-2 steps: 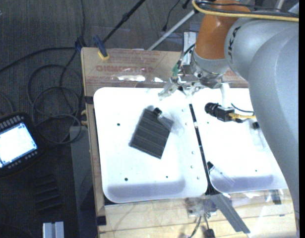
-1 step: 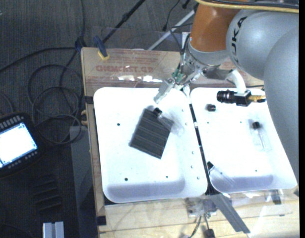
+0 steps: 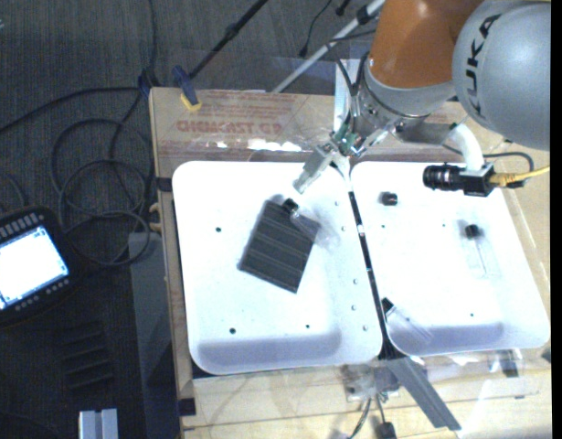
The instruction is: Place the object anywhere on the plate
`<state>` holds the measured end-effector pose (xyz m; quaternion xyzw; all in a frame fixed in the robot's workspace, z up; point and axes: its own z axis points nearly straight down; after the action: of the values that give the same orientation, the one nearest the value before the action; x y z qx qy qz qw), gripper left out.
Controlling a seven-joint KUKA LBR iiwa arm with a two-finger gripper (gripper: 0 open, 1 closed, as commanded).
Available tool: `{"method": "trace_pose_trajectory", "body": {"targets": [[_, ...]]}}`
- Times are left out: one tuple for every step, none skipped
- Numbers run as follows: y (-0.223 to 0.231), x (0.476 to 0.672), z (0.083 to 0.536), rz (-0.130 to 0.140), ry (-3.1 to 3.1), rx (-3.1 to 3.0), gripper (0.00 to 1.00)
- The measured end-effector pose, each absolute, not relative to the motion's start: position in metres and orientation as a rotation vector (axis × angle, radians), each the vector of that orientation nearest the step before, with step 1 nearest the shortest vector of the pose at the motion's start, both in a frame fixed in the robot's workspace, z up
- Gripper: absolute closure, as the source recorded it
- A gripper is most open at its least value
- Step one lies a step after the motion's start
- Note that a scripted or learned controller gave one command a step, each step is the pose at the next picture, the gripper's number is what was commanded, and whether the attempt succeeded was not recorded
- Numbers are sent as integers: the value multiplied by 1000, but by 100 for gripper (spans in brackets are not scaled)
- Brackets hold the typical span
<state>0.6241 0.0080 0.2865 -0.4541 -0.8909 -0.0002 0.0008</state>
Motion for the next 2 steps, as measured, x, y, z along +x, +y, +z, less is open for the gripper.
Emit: {"method": "trace_pose_trajectory", "body": {"targets": [[-5,651,238,4,-2805,-1410,0],[33,659,307,-1,-2803,-1417,0]]}}
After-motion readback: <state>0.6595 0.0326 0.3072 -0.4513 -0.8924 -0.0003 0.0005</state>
